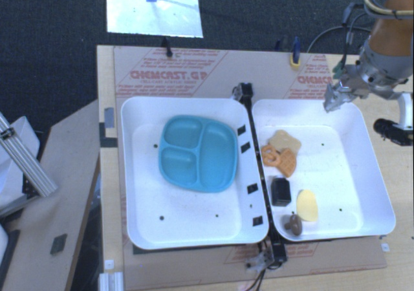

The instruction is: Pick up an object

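Note:
The right bin (362,173) holds several small things along its left side. A tan flat piece (286,140) lies beside an orange pretzel-shaped piece (279,160). Below them sit a black block (280,191), a pale yellow oval (307,205) and a small brown lump (294,224) by the front wall. My gripper (334,97) hangs over the far rim of the right bin, toward its right corner, well away from all of these. Nothing shows in its grasp.
The left bin (139,173) carries a blue divided plate (197,152) in its middle. A black clip-studded divider (253,160) joins the two bins. A shiny metal sheet (152,0) lies beyond the bench at the back.

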Available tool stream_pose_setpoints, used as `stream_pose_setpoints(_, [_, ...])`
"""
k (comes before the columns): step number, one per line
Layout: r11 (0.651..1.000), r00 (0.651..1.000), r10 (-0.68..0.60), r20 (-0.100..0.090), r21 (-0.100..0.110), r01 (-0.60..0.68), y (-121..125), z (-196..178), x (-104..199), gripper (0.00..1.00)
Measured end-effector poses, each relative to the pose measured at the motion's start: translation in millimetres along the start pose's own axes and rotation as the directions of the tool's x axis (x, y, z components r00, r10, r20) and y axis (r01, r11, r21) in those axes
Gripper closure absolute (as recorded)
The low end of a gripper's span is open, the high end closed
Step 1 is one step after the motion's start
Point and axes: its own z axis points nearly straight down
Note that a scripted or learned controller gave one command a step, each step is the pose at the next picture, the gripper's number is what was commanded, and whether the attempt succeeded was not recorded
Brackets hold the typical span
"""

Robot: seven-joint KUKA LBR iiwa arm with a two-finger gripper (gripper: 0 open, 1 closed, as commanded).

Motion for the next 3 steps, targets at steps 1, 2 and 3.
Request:
stream_pose_setpoints(1, [1.0,1.0,-0.001,0.0,-0.002,0.001,3,-8,51,1.0])
stream_pose_setpoints(2, [1.0,1.0,-0.001,-0.001,-0.001,0.001,3,1,95,1.0])
stream_pose_setpoints(3, [1.0,1.0,-0.002,-0.001,-0.001,0.002,3,-5,145,1.0])
